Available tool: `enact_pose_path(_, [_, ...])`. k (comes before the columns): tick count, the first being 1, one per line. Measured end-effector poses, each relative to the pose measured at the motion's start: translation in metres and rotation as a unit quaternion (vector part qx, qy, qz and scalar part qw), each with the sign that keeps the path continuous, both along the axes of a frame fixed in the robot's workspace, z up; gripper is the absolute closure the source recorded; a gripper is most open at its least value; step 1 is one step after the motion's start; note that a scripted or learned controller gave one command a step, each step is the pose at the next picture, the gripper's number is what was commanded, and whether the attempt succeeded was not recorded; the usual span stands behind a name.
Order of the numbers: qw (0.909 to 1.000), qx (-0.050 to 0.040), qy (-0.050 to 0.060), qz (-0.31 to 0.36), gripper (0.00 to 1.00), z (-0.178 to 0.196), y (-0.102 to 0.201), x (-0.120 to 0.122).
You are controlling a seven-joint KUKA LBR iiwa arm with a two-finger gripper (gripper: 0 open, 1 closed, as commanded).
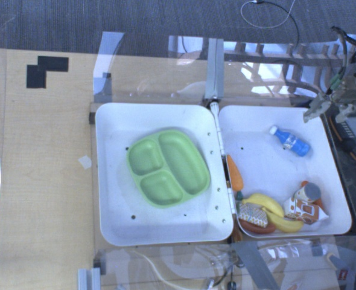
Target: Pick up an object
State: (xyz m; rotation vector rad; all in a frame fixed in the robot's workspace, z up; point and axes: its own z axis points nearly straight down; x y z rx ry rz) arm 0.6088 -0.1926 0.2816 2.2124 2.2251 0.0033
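A pale wooden bench (39,180) carried two white bins. The left bin (111,222) held a green divided plate (168,167). The right bin (259,156) offered the pickable things — carrot (235,174), banana (274,210), carton (305,205), blue bottle (291,141) — while the gripper (323,104) waited at its far right corner, its grip impossible to judge.

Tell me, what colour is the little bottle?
Blue with a white cap; the bottle shows in the camera view.

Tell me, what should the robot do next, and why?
Probably swing the gripper left and down over the blue bottle. The gripper sits at the right bin's far right corner, and the bottle lies alone, apart from the banana pile.
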Motion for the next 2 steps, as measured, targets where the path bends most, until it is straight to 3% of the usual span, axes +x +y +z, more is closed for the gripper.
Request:
enact_pose_path(1, [1.0000,-0.0010,-0.003,0.004,1.00,0.012,0.001,0.002])
enact_pose_path(2, [0.9992,-0.0001,-0.002,-0.041,1.00,0.093,0.031,-0.046])
